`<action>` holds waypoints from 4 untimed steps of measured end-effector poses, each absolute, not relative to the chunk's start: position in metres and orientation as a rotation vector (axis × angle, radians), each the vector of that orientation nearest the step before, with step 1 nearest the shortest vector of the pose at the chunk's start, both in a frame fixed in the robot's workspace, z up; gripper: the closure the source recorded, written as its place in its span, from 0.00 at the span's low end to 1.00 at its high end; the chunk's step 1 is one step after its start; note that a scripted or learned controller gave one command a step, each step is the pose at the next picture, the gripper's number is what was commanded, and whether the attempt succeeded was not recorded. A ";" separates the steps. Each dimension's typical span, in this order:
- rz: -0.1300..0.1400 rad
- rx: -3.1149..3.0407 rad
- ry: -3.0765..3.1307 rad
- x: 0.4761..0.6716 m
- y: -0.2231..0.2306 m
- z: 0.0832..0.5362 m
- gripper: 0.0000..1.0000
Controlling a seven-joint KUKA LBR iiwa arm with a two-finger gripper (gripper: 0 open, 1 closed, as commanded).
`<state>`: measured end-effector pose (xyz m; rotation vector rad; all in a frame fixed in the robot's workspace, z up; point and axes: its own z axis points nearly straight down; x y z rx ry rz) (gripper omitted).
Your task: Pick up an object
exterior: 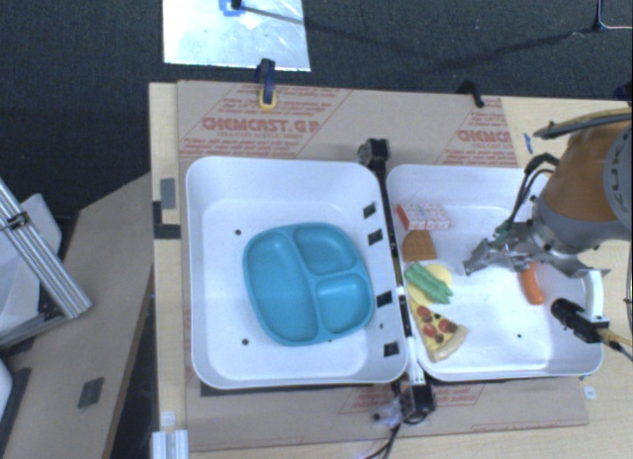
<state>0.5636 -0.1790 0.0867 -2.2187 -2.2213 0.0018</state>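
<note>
Right bin (495, 363), near to far: pizza slice (438, 330) at the near-left, flat, probably hard plastic toy — light, stiff, thin, hard to get under. Just beyond it the green pod (429, 282), lying partly over a yellow piece (440, 274); rounded and slick-looking, likely to squirt out of a pinch unless taken across its narrow width. Farther along the left wall: brown cracker (419, 245), then red-and-white box (424, 216) at the far-left — boxy, flat sides, looks the easiest grasp, pinch across the short sides.

Carrot (533, 284) is mid-right, beside the gripper (482, 255). Light, stiff, tapered — take it mid-length, across the axis.

Gripper hovers low over bare bin floor between carrot and pod, pointing left. Nothing between its fingers; whether spread or closed I cannot tell at this resolution.

Left bin (287, 175) holds a blue tray (307, 284) — wide, no good pinch except the rim.
</note>
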 end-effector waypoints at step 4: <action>-0.006 -2.211 -2.234 0.578 -0.122 0.228 1.00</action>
